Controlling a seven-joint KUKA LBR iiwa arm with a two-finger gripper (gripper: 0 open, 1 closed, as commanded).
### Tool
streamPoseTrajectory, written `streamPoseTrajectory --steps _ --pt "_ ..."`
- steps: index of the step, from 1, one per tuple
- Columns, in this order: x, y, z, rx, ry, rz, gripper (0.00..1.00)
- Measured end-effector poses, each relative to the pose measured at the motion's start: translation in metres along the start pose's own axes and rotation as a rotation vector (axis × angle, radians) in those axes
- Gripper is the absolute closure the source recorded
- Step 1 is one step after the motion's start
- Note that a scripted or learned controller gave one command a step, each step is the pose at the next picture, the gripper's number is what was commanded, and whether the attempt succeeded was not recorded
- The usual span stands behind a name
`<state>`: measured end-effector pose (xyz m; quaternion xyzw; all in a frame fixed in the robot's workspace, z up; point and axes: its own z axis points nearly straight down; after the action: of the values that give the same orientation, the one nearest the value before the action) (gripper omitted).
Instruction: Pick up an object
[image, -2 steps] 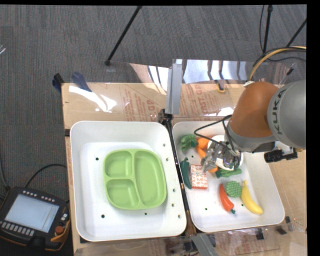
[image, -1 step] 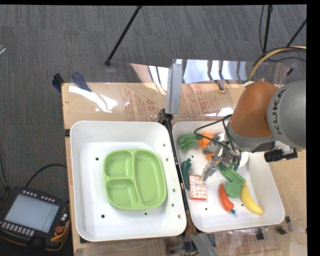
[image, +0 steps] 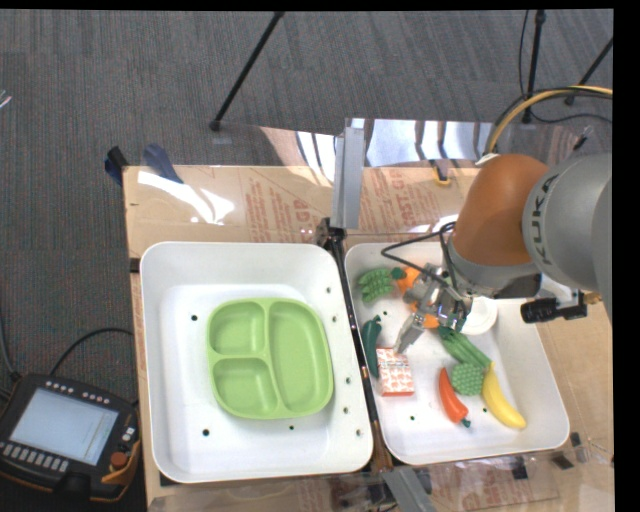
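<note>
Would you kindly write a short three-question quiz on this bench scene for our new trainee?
1. True or false: the green divided plate lies in the left bin.
2. Which is nearest the right bin's front right corner: A) banana B) red pepper C) small red-and-white box?
3. Fill in: the hand hovers over the ___ bin.

Key: 1 true; 2 A; 3 right.
</note>
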<state>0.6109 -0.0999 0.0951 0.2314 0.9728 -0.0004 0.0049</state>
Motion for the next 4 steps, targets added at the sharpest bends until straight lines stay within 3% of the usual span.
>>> streamPoseTrajectory --steps 1,2,3,4 --pt "-0.001 0.004 -0.012 -0.004 -0.003 -0.007 1.0" --pt "0.047 -0.021 -0.003 -0.008 -0.013 -0.148 1.0" --pt "0.047 -0.022 -0.002 -0.006 -0.012 -0.148 0.0" --pt "-0.003 0.013 0.0 -0.002 -0.002 0.047 0.0"
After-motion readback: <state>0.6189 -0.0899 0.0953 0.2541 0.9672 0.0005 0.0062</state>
